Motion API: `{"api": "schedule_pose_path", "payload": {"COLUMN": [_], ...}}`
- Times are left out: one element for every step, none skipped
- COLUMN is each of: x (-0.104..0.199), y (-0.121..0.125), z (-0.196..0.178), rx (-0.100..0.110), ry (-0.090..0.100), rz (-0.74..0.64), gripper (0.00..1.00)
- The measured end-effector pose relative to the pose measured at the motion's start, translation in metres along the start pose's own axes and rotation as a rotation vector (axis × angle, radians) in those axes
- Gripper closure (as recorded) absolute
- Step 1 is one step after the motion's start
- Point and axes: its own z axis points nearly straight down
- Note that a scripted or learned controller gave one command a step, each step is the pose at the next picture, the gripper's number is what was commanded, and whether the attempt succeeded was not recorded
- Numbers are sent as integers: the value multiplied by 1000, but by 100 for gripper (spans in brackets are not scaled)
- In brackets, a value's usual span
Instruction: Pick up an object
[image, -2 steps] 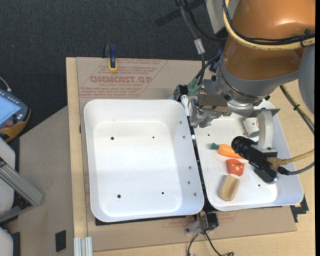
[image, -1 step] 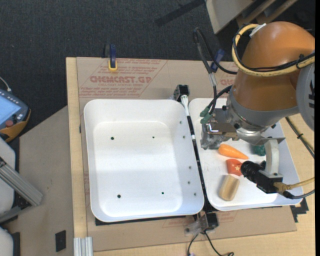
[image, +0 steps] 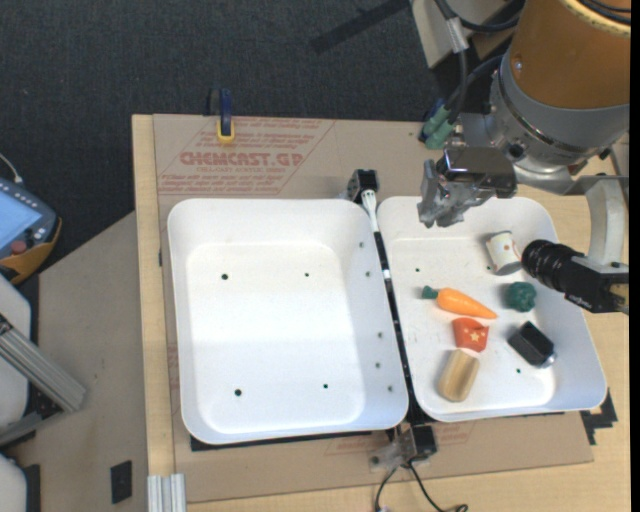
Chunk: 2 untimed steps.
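Objects in right white bin (image: 575, 395): tan cork-like block (image: 458, 377) nearest | red chunk (image: 471, 334) | black block (image: 532, 344) | orange carrot (image: 463, 302) | teal lump (image: 520, 295) | white cylinder (image: 499, 250) | grey gripper (image: 441, 212) above far edge, pinching nothing; finger spread unclear.

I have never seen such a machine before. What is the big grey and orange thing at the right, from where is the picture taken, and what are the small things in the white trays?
It is a robot arm, seen by one camera fixed above the bench, looking down at a slant. Its end effector hangs over the far edge of the right bin; I see nothing held in it. In that bin lie a toy carrot, a red piece, a tan block, a black block, a small teal thing and a white cylinder. The left bin sits beside it.
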Motion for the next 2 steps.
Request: {"api": "schedule_pose_path", "payload": {"x": [1, -72], "y": [14, -7], "z": [100, 191], "rx": [29, 31], "ry": [-8, -8], "rz": [6, 14], "gripper": [100, 100]}}
